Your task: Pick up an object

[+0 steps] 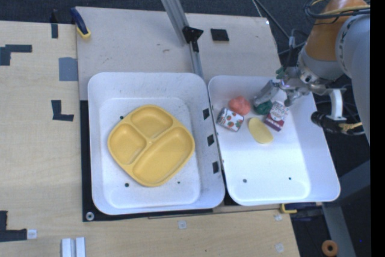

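Gripper (272,95) low over the right bin (313,177), near its far edge, fingers spread wide, nothing between them. Just beside: green object (263,108), small purple-and-white carton (275,117), red object (239,105), patterned box (230,119), yellow lemon-like piece (260,130) (all clustered). Left bin (99,147): yellow divided plate (151,144).
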Controlling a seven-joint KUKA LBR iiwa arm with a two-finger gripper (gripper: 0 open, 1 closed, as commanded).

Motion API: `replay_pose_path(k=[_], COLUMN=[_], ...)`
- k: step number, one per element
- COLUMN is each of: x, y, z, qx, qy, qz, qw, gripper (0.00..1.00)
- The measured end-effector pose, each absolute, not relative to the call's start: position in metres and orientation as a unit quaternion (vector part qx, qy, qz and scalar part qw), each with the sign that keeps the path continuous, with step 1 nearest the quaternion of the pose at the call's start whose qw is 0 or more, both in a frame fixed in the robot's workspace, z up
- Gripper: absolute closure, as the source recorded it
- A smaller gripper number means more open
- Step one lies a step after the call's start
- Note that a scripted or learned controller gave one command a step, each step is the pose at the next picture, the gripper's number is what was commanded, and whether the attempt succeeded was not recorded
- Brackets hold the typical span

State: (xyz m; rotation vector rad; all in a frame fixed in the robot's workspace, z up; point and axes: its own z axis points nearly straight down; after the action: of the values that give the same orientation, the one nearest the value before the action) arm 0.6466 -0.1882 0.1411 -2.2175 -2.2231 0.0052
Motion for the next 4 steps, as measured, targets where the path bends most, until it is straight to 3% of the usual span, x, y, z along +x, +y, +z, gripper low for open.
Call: replay_pose_path(k=[1, 2, 3, 4], x=[0.648, 0.651, 0.644, 0.645], y=[-0.189, -0.189, -0.194, -0.2], z=[0.093, 0.108, 0.158, 0.219], qx=[-0.706, -0.706, -0.707, -0.707], qy=[-0.708, -0.709, -0.708, -0.708], qz=[0.0006, -0.002, -0.0001, -0.0008], qw=[-0.004, -0.008, 0.0, -0.002], gripper=[0.0, 1.0, 1.0, 1.0])
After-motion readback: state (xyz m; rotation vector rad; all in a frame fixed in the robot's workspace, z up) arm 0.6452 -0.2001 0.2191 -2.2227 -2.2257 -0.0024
